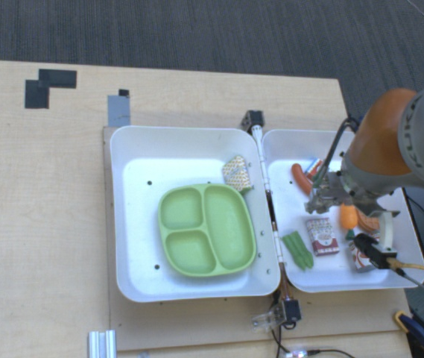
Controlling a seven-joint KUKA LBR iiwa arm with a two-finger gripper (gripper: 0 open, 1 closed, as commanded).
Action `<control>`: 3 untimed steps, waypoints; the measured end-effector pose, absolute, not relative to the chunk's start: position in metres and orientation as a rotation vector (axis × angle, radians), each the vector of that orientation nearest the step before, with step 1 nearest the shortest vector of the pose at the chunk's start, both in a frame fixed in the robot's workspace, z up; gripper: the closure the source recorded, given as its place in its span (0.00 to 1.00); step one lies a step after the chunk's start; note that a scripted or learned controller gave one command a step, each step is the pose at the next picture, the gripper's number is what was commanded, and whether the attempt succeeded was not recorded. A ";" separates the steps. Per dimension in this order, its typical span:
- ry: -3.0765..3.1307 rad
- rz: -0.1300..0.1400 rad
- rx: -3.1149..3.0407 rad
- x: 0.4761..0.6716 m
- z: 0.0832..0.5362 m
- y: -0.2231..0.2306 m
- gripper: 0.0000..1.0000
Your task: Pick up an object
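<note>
Over the right bin (286,274), at three o'clock, the gripper (322,203) hovers above a small carton (322,239); its opening I cannot tell; next: descend and close

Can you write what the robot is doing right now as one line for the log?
arm: over right bin | pincer: low among items, above small red-and-white packet | nearby: sausage, green pod | left bin: green tray

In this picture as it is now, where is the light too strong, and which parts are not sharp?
In the camera view, the left bin shows washed-out white glare on its floor around the green tray; the arm is soft and blurred at the right edge; the small items under the gripper, such as the red-and-white packet, are too small to read clearly.
</note>
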State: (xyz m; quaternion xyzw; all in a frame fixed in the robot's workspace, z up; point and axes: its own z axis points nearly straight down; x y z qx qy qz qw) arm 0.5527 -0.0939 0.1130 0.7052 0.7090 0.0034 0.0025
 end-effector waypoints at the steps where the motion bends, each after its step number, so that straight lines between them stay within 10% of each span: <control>1: 2.224 0.011 2.212 0.553 0.113 -0.094 0.00; 2: 2.216 0.011 2.214 0.492 0.087 -0.087 0.00; 3: 2.214 0.017 2.209 0.494 0.099 -0.087 1.00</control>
